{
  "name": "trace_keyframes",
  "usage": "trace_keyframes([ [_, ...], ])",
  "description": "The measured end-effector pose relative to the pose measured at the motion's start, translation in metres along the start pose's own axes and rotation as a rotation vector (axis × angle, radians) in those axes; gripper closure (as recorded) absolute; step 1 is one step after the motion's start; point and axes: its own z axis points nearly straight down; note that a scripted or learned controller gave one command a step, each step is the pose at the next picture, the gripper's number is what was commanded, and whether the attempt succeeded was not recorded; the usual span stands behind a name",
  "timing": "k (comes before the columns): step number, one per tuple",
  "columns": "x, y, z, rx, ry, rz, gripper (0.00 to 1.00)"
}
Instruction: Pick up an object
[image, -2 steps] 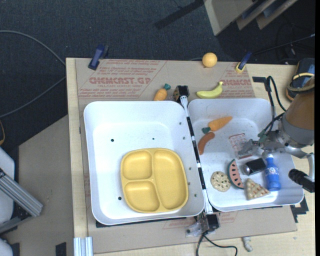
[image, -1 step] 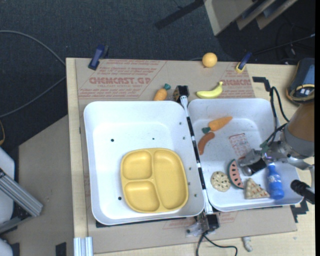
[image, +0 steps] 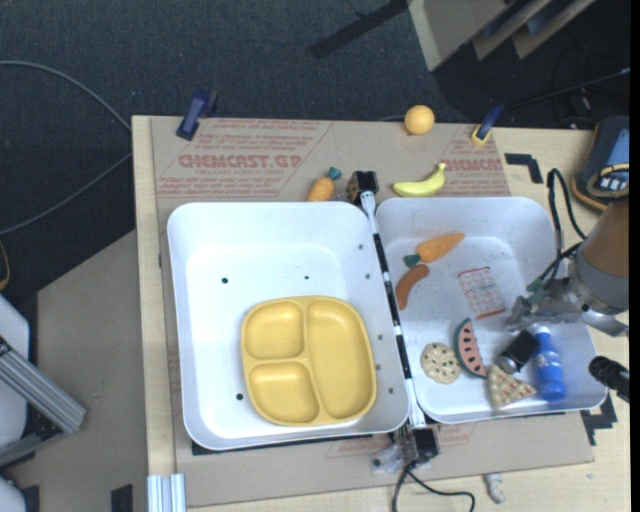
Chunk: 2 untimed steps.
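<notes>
Grey two-finger gripper (image: 528, 318) low in your right white bin (image: 520, 215) | jaws: cannot tell | just above blue plastic bottle (image: 549, 365) | yellow divided plate (image: 308, 358) in left bin (image: 200, 240)

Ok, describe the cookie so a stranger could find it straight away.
Start at the right-hand white bin, the one the arm reaches into, and go to its near left corner, beside the divider between the bins. The cookie lies there flat, just left of the watermelon slice. It is the only round, pale tan piece with dark specks; its neighbour is a red wedge with a green rind.
</notes>
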Motion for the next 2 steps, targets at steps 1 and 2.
trace_keyframes([
  [1, 0.007, 0.002, 0.000, 0.004, 0.015, -0.007, 0.00],
  [2, 0.000, -0.033, 0.012, 0.006, -0.011, 0.009, 0.00],
])
